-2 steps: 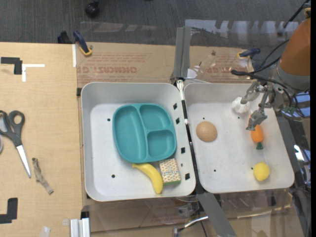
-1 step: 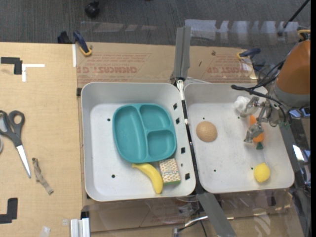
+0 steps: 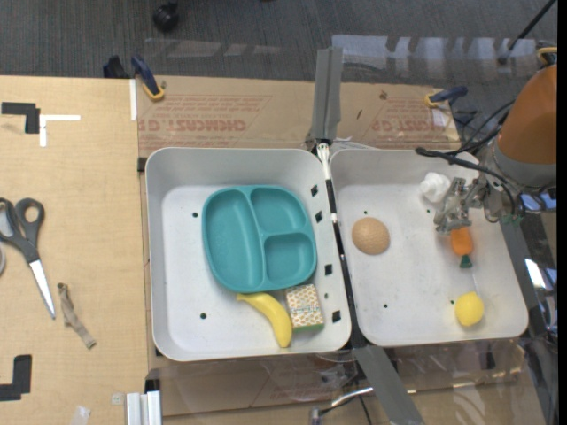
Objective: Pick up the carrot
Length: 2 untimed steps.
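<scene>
the carrot (image 3: 462, 242) lies in the right bin (image 3: 407, 317), near its right wall, long axis running top to bottom of the view, green end seemingly toward the lemon (image 3: 469, 309). the gripper (image 3: 454, 212) sits just above it; whether its fingers are spread is unclear. best to close across the short width.
</scene>
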{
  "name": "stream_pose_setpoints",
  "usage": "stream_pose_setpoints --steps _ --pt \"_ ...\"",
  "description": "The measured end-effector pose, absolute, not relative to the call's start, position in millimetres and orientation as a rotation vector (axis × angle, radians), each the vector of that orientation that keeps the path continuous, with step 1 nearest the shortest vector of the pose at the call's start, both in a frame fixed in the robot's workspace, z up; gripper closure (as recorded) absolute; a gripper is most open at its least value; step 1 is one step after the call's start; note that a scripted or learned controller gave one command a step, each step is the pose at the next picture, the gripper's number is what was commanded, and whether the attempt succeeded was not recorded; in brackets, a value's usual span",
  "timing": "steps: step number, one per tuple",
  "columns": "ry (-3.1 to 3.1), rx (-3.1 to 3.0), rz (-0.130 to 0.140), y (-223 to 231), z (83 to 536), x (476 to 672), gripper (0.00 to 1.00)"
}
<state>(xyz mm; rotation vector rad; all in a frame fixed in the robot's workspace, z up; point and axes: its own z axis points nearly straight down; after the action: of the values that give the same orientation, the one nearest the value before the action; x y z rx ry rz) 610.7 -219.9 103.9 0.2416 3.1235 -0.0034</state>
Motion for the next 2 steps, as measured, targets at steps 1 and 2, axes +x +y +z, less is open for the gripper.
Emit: stream_pose_setpoints --steps 1,2 --pt "3.126 0.225 0.0 -126 230 604.7 1.0" --pt "3.125 0.275 -0.001 -176 93 561.9 1.0"
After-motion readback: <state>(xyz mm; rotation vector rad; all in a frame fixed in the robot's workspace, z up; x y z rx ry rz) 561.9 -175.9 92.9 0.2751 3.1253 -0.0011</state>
